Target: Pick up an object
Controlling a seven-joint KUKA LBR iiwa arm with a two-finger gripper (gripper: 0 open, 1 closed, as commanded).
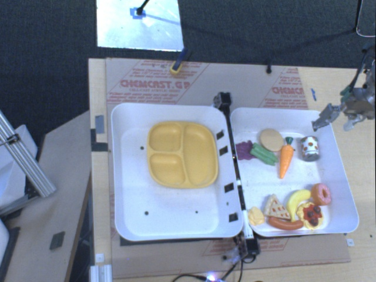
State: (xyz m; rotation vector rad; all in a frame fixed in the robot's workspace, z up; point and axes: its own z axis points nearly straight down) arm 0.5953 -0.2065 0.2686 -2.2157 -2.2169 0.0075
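The tool (333,117) hovers over the far right corner of the right bin (346,187); I cannot tell how it is set. It carries nothing. Nearest it lies a small can (309,148), on its side just right of the carrot (285,159). The can looks light, stiff and smooth, so it is likely to roll or slip; taking it across the round body, flat ends clear, seems safest. The carrot, probably hard plastic, offers a long tapering body best gripped near its thicker end. The yellow tray (181,154) sits in the left bin (126,175).
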